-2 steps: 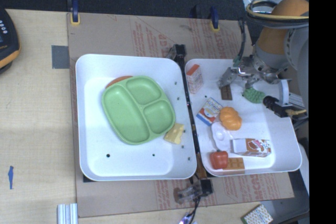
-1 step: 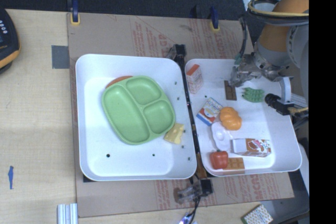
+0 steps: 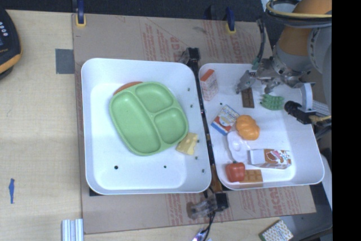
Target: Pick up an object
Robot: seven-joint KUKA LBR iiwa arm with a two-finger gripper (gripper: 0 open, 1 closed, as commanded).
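1. Brown cardboard covers the bench, bearing the left bin (image 3: 96, 172) and the right bin (image 3: 307, 169).
2. At centre-left, a green divided plate (image 3: 148, 117) fills the left bin.
3. At upper right, the gripper (image 3: 256, 80) hangs with jaws seemingly spread, holding nothing, though blur makes that uncertain.
4. Below it lie an orange fruit (image 3: 247, 127), with a small carton (image 3: 209, 83) to the gripper's left.

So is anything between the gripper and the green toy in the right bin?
Nothing visible. The gripper hangs over the right bin's far end, and the green toy lies just beside it on bare floor, apart from the brown block.
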